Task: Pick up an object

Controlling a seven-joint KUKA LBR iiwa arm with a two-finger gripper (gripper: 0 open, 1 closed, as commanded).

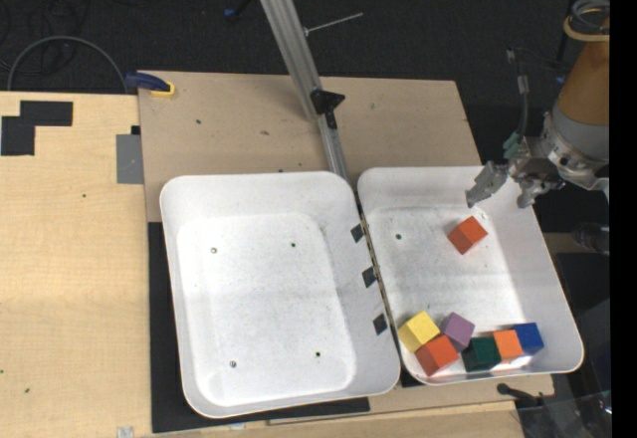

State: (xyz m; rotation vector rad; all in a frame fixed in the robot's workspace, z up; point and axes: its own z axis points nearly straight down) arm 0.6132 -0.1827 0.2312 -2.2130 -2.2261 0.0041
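Over the right bin [557, 297], gripper [506, 187] hovers with fingers apart and nothing between them, approach step, lone red block [467, 235] just below-left on the floor; next: shift over it, descend, close.

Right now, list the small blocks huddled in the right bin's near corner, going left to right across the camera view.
Yellow cube → red-orange cube → purple cube → dark green cube → orange cube → blue cube.
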